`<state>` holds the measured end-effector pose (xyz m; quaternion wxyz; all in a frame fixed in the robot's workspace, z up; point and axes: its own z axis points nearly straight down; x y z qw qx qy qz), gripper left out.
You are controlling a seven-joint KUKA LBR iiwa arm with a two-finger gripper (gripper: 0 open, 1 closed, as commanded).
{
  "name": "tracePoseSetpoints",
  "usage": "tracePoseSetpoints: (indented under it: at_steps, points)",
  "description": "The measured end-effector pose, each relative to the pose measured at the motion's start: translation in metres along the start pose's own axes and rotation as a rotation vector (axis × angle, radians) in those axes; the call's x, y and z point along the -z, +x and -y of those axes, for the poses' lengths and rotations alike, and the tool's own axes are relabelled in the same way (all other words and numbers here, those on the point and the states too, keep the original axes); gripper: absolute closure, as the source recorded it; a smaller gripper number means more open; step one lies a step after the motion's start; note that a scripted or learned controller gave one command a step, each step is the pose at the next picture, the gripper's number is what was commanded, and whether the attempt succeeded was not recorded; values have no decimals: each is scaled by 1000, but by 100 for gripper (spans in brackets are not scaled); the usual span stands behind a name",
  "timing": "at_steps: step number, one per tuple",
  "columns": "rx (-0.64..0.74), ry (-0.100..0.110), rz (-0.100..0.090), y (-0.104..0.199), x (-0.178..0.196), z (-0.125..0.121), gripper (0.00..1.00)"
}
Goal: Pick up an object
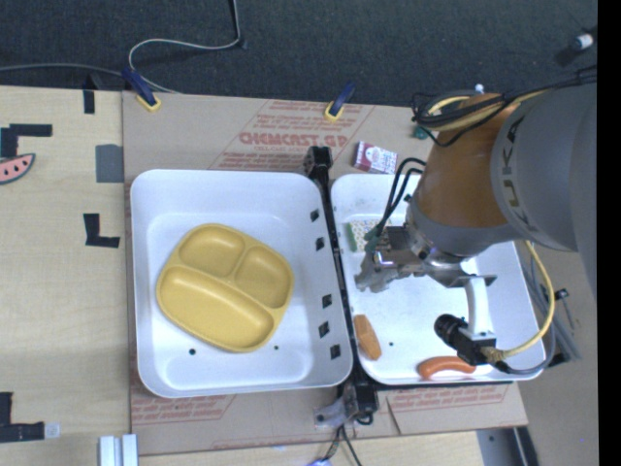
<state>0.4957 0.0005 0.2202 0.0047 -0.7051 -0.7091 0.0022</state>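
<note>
A: Describe the work surface.

B: A cardboard sheet (pixel 291 139) covers the bench, with dark carpet (pixel 291 17) beyond its far edge. Two white bins sit side by side on it. The left bin (pixel 155 357) holds a yellow divided plate (pixel 225 286).

A: Location of your hand?

B: My gripper (pixel 378 265) is over the right bin (pixel 427 377), near the wall shared with the left bin. I cannot tell whether it is open or closed.

A: Objects available for pickup?

B: An orange piece (pixel 366 337) lies at the right bin's near left corner. A red-orange piece (pixel 444 366) lies along the near wall. Both are apart from my gripper. A small packet (pixel 374 157) rests on the cardboard behind the bin.
</note>
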Motion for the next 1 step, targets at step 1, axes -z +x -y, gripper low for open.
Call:
tracePoseSetpoints:
  at_steps: [1]
  points:
    - [2,1,-1,1,9,0,100]
